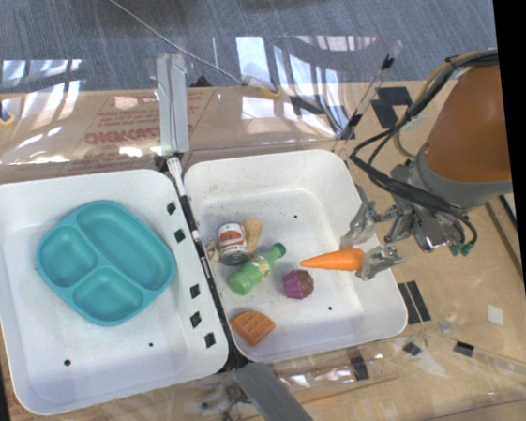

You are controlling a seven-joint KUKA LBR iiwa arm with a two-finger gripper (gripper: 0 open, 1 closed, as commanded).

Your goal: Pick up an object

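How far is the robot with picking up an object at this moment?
Done: the tool has reached the right bin, and the thick end of the carrot sits between its fingers. In hand: that grasp on the carrot, which seems low over the bin floor. Left: lifting it clear. The green bottle, the can, the purple piece and the waffle lie untouched.
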